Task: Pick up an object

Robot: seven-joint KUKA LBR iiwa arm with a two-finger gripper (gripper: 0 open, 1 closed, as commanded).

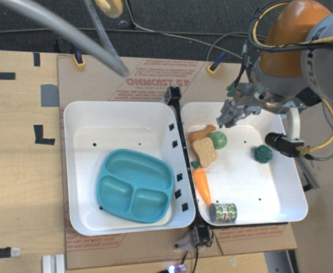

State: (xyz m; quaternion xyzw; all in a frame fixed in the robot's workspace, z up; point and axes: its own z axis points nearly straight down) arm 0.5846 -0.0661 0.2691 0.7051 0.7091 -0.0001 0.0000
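Several candidates sit in the right bin [280, 209]; the nearest to my gripper [227, 118] is the green ball [218, 140], just below and slightly left of it in frame. I cannot tell whether the fingers are open or closed, they're dark and blurred. Nothing visibly held. Bread slice [204, 152] touches the ball's left side, carrot [202, 185] lower, long axis running top to bottom. I'd judge a short descent suffices.
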